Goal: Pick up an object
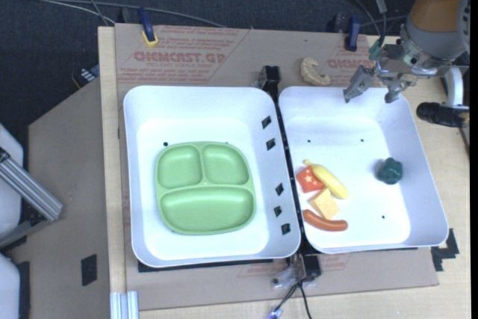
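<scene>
My gripper (373,90) hangs over the far edge of the right bin (351,123), its two fingers spread apart with nothing between them. In that bin, nearer the front, lie a yellow banana (329,180), a red strawberry piece (308,179), an orange cheese wedge (326,204) and a red sausage (325,222), all bunched together. A dark green broccoli-like piece (389,171) sits alone toward the bin's right wall. All of them are well in front of the gripper.
The left bin (142,160) holds a green divided plate (205,187). A tan crumpled object (314,71) lies on the bench behind the bins. Black clips (270,123) line the seam between the bins. Cables run across the dark floor behind.
</scene>
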You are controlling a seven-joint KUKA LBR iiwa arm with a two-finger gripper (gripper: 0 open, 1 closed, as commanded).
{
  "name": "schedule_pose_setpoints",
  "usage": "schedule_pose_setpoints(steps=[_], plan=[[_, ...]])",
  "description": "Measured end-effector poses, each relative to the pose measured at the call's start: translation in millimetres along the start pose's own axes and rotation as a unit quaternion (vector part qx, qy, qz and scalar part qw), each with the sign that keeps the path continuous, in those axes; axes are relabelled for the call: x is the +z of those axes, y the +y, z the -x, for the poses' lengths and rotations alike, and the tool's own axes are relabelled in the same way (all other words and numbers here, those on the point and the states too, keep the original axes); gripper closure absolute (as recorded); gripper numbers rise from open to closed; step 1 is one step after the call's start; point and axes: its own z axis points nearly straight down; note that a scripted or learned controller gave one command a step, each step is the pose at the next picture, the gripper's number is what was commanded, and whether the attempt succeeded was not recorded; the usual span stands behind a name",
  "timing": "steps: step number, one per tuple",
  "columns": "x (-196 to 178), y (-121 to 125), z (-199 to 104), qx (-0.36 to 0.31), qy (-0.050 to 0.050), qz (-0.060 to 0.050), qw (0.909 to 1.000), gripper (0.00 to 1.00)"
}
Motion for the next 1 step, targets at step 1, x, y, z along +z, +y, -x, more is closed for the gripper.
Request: schedule_pose_setpoints(steps=[1], plan=[[-9.4,2.8,-0.4,-0.001,-0.001,0.008,1.0000,0.00]])
